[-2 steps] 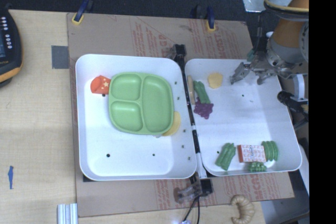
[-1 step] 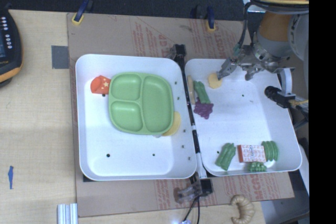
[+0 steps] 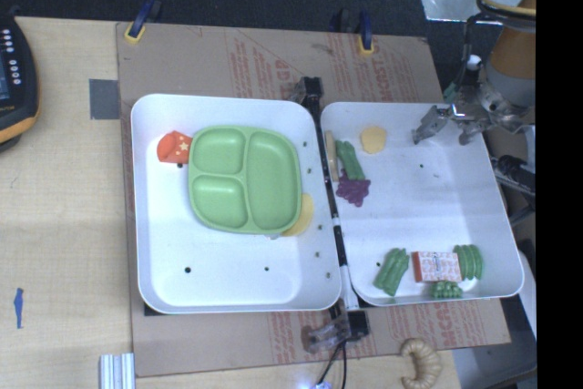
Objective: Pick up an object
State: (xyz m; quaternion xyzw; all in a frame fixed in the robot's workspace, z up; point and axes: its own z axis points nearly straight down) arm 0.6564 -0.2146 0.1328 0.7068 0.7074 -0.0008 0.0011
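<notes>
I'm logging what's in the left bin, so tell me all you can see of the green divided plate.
The light green, plastic-looking divided plate is a rounded rectangle with three compartments: two smaller on its left, one long on its right. It lies flat, slightly rotated, in the upper middle of the left shallow white bin. It partly covers a pale yellow round piece at its lower right corner, and a red-orange item sits against its upper left corner.

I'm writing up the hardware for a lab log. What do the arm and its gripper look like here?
The arm is grey with an orange band above the wrist, and dark cable loops over its top. The gripper is bare grey metal: two thin fingers splayed below a compact block, seen over the right bin.
</notes>
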